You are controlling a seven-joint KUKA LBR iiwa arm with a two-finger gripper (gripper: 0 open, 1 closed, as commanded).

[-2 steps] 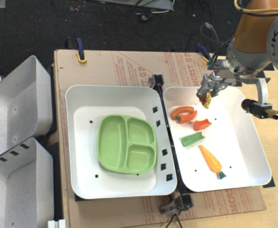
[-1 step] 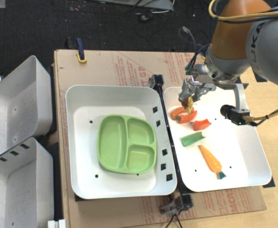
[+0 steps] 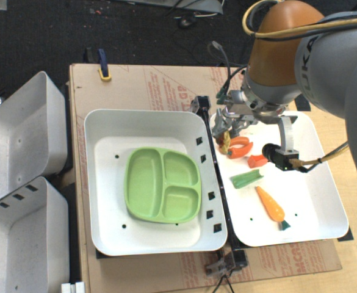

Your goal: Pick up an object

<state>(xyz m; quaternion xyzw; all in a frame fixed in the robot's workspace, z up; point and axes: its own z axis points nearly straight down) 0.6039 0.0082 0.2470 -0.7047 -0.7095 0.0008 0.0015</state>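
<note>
Orange and grey, the arm [image 3: 306,47] reaches in from the upper right, its gripper [image 3: 227,138] low over the upper left corner of the right bin [image 3: 312,224]; whether it is apart or together I cannot tell. Just beside it lie an orange ring [image 3: 240,146] and a small red piece [image 3: 257,160]. Lower sit a green piece [image 3: 246,178] and a toy carrot [image 3: 271,206]. The left bin [image 3: 147,121] holds a green divided plate [image 3: 163,185].

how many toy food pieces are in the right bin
4: an orange ring under the gripper, a red piece beside it, a green piece mid-bin, and a carrot nearest the camera. The arm may hide more.
</note>
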